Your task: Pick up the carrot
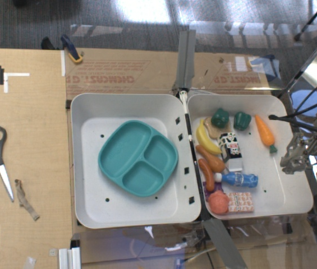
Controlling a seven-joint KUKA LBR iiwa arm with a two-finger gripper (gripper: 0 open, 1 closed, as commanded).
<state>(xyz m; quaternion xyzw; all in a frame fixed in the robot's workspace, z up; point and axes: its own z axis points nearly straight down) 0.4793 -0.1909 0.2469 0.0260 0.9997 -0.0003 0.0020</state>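
Camera view looks down at a slant on my bench [23, 150], where two shallow white bins sit side by side. The left bin [85, 167] carries a teal divided plate [138, 157]. The right bin [293, 195] holds the toys: two green peppers [231, 119], a banana [205, 139], a sausage [210, 164], a small black-and-white carton [229, 144], a blue bottle [239, 179], a pinkish ball [219, 202] and a patterned packet [240, 202].

The carrot [264, 130] lies in that right bin's far right part, on bare floor, apart from the peppers and near the right wall. Its long axis runs from the far end, orange tip toward the back, down to a green stub toward the front and slightly right.

My claw [297, 153] sits at the bin's right edge, just beside the carrot and a little toward the front of it. The metalwork there is tangled and blurred, so I cannot tell how it is set. Nothing is visibly held.

I judge the carrot lies to the left and slightly toward the back from my claw, so the coming move is a short shift that way, squared across the long axis.
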